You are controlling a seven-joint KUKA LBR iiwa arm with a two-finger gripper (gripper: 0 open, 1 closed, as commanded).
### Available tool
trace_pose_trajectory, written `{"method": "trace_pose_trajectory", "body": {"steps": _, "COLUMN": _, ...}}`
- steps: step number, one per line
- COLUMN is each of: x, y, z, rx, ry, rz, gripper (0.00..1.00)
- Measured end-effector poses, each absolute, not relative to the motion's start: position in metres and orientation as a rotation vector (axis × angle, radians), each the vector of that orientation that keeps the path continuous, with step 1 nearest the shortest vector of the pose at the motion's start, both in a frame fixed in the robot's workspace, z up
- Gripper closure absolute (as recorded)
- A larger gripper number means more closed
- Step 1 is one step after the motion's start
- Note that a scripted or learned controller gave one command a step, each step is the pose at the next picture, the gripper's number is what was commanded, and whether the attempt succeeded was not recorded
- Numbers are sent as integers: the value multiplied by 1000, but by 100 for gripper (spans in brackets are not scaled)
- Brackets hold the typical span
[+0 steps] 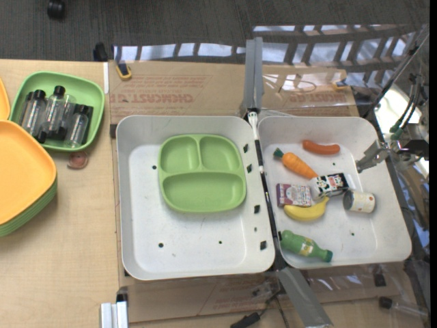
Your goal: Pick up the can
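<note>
The can (360, 201) is a small cream cylinder lying on its side near the right wall of the right bin (396, 248), its dark end facing left. My gripper (369, 158) reaches in from the right edge. It hangs over the bin's right side, a little beyond the can and apart from it, with nothing seen in its grasp.
Left of the can lie a black-and-white carton (332, 183), a banana (306, 210), a purple carton (293, 195), a carrot (298, 164), a sausage (321, 147) and a green bottle (305, 246). The left bin (136, 244) holds a green divided plate (202, 173).
</note>
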State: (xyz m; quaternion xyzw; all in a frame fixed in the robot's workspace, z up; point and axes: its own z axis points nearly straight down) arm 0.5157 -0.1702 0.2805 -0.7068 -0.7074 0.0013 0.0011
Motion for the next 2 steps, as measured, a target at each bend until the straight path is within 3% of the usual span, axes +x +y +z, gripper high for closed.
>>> {"method": "trace_pose_trajectory", "body": {"steps": 1, "x": 608, "y": -182, "z": 222, "rx": -2229, "ry": -2214, "rz": 3, "gripper": 0}}
{"method": "trace_pose_trajectory", "body": {"steps": 2, "x": 658, "y": -216, "z": 139, "rx": -2308, "ry": -2134, "rz": 2, "gripper": 0}}
